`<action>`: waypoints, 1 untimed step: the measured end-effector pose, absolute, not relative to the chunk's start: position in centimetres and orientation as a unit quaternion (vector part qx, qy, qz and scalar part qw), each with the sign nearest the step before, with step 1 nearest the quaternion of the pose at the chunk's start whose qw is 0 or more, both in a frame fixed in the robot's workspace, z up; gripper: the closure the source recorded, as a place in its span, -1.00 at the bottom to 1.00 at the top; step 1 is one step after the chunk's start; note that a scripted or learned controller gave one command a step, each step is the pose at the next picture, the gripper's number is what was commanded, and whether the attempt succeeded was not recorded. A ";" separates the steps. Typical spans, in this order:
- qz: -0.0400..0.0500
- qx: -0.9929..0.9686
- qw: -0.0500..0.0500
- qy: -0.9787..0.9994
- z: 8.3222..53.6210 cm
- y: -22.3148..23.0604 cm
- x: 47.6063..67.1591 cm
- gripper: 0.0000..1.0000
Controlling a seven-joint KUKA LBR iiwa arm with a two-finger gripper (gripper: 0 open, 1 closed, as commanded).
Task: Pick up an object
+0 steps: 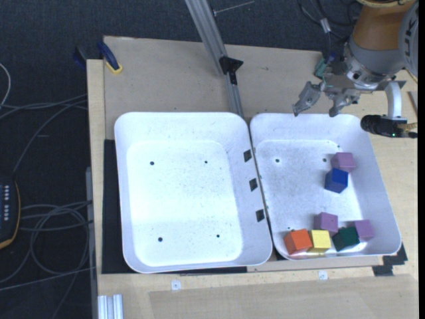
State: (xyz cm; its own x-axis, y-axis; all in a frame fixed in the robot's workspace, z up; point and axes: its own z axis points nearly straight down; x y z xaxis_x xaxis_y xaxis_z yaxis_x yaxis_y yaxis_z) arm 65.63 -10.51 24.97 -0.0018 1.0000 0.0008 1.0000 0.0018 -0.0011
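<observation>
Gripper (317, 105) spread apart, holding nothing, above right bin's (292, 121) far rim, blue cube (337, 180) inside that bin

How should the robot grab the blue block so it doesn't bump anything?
Probably from straight above, closing on the blue block across its left and right faces. Those sides look free, while the purple block sits close behind it, near the far edge of the right bin. The gripper hangs above the bin's far rim, holding nothing.
</observation>
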 end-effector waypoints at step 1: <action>0.000 -0.706 0.001 -0.708 25.0 -10.5 65.6 -1.00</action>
State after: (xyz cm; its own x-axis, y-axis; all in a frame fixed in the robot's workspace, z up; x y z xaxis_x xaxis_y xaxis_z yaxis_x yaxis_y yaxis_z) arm 65.63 -10.52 24.97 -0.0020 1.0000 0.0003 1.0000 0.0020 -0.0012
